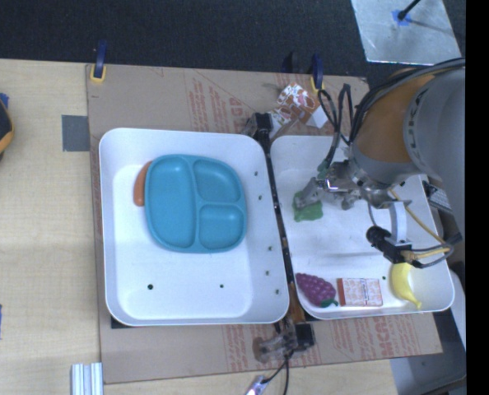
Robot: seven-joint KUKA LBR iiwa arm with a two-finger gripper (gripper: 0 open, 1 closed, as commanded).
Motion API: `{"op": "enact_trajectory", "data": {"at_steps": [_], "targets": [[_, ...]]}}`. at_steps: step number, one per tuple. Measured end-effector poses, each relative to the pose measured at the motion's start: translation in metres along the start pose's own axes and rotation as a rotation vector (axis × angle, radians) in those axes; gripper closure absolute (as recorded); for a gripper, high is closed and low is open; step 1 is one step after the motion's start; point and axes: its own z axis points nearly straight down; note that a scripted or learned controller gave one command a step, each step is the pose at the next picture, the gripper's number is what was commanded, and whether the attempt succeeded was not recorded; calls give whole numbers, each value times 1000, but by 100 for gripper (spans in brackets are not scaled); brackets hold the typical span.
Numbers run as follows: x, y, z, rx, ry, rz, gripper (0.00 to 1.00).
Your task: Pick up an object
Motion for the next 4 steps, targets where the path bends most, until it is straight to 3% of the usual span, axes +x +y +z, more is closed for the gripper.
{"op": "enact_trajectory", "data": {"at_steps": [1,2,3,4], "targets": [[-2,44,-1,-2,1,1,0],[1,4,0,0,0,0,0],[0,4,-10,1,0,-2,100],[-28,-67,-36,-1,0,0,100]]}}
